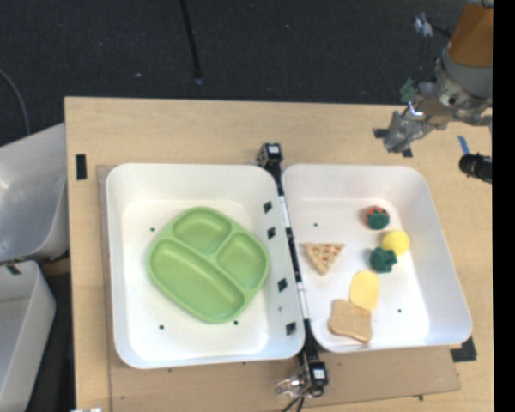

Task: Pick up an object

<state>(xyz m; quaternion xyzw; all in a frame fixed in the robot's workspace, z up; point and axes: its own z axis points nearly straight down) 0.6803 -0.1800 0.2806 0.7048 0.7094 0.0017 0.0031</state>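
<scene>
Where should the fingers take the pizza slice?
Across the pizza slice near its wide crust end, from straight above, probably. It lies flat on the right bin floor, pointing down-frame, with bare floor on both slanted sides; the narrow tip offers less to pinch.

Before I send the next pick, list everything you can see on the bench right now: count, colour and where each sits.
bench: 1, light wood, under both bins
left bin: 1, white, left half of bench
right bin: 1, white, right half of bench, beside the left bin
divided plate: 1, green, three compartments, middle of left bin
pizza slice: 1, tan with red dots, left part of right bin
bread slice: 1, brown, front of right bin
yellow piece: 1, yellow, just behind the bread slice
yellow ball: 1, yellow, right of centre in right bin
green pieces: 2, dark green, one behind the yellow ball, one just in front of it
gripper: 1, grey metal, above the bench behind the right bin
arm: 1, grey with orange band, top right
</scene>
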